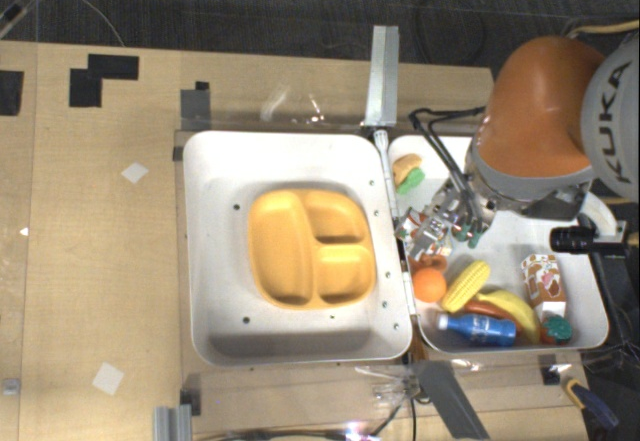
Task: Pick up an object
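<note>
Wooden benchtop, two white bins side by side, and all the action is over the right bin (598,324), where the grey arm with its orange band (535,114) leans in from the right. The gripper (437,227) hangs low near that bin's left wall, wiring and metal bunched around it, and I can't tell from here how its jaws stand. Just below it sits a small orange (429,284), the nearest thing to the tip, by my reckoning the likeliest target. Beside the orange a corn cob (466,286) lies slanted, its long axis running up to the right, with a banana (508,308) and a blue bottle (480,329) further down. A little burger (407,170) rests above the tip. Over in the left bin (215,259) sits a yellow divided tray (308,247), well apart.
</note>
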Controlling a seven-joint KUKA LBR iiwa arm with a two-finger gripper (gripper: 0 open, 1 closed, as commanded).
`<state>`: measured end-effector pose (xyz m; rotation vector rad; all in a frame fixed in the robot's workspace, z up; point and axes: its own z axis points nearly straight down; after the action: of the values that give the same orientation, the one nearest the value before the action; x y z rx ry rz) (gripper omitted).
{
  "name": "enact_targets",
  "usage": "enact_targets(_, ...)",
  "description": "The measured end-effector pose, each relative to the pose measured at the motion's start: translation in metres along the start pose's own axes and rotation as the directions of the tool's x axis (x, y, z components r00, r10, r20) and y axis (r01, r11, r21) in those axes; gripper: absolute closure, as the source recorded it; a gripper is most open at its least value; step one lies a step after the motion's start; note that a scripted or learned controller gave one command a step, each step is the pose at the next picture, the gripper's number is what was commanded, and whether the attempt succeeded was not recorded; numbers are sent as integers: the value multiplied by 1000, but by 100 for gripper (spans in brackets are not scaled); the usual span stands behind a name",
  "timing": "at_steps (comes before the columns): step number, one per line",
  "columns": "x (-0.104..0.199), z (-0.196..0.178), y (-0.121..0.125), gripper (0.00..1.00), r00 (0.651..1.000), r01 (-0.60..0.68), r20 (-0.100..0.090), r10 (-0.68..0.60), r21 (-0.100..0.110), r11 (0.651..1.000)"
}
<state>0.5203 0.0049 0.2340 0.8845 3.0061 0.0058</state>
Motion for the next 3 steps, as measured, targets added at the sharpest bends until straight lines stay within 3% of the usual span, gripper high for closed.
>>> enact_targets(1, -16, 26, -82, 100, 995, 96, 0, -96, 4, 995)
enact_targets(2, -22, 9, -61, 100, 984, 177, 0, -177, 2, 984)
enact_targets(3, -38, 76, -121, 100, 953, 302, -5, -302, 4, 953)
